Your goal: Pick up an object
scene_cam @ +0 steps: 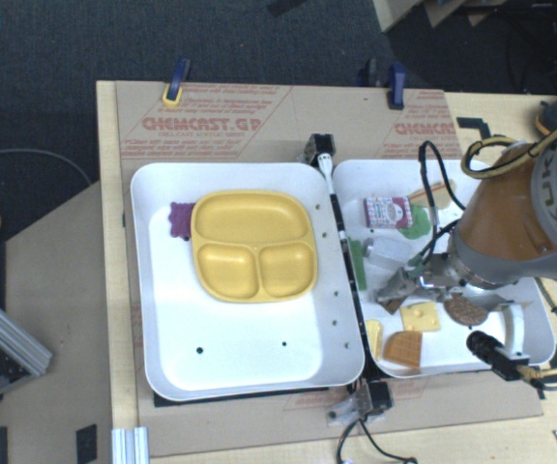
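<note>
the gripper [395,293] hangs low in the right bin [540,341], whether open or closed i cannot tell, and just beside and below it lies a yellow cheese slice [420,316], likely light, stiff, slippery, best pinched across its edges.

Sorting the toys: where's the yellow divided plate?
The yellow divided plate lies in the left bin, toward its far end, beside a purple item.

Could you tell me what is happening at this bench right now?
The grey and orange arm reaches in from the right, its pincer low inside the right bin, among small food items such as a cracker and a toast piece. The left bin holds a yellow divided tray with a purple item beside it.
</note>
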